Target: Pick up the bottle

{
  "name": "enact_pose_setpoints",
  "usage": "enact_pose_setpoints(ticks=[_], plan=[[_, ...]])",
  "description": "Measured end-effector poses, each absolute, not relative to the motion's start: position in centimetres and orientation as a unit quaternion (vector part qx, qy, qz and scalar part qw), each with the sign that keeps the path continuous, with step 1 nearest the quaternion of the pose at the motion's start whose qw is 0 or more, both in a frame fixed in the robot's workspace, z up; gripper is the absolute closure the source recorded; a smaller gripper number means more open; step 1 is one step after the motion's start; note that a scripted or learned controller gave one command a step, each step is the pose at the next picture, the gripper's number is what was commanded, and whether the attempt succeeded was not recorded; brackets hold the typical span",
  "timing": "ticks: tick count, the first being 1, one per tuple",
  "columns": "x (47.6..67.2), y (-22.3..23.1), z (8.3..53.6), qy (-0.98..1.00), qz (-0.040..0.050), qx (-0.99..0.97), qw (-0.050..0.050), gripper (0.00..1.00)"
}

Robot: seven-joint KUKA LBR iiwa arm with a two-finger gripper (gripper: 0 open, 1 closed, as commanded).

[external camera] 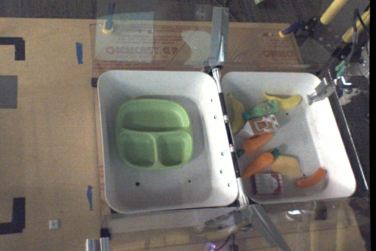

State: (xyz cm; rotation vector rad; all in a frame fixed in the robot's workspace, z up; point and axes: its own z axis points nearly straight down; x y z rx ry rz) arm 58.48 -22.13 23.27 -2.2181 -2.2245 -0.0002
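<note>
Bottle (262,110) lies on its side among toy foods in the right bin (329,144), ungrasped; we cannot tell the tool (326,90) state at the bin's far-right rim.

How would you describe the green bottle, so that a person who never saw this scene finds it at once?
Look in the right bin, in its far half. The bottle lies on its side there, between two yellow bananas and just above a small white carton. It is the only green thing in that bin; the rest are yellow, orange or red.
</note>
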Motion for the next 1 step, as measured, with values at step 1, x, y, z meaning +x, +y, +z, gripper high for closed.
enact_pose_setpoints(ticks=[1], plan=[[61.35,-22.04,12.76,-0.717,0.0001,-0.697,0.0,0.0]])
